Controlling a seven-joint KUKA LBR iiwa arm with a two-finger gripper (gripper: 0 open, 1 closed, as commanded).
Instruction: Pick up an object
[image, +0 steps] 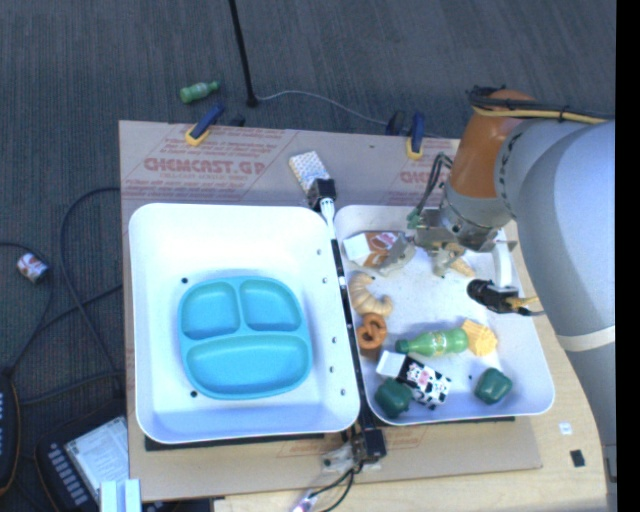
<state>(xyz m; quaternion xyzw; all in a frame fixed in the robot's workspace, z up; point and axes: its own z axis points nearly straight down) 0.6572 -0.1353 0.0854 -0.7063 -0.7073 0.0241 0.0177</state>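
My gripper (420, 258) hangs low over the back of the right bin (530, 400), its two fingers spread apart and nothing between them. Its left finger (397, 253) stands next to a small brown-and-white item (380, 240) by the bin's back left corner. In front of it lie a tan croissant (362, 290), an orange pretzel (372, 331), a green bottle (436, 343), a yellow piece (483, 340), a black-and-white cow toy (428, 382) and two dark green pieces (392, 398) (492, 385).
The left bin (160, 240) holds a blue divided plate (244, 335). A brush-like tool (314, 178) lies on the board behind the bins. The grey arm (560, 220) covers the right bin's right side.
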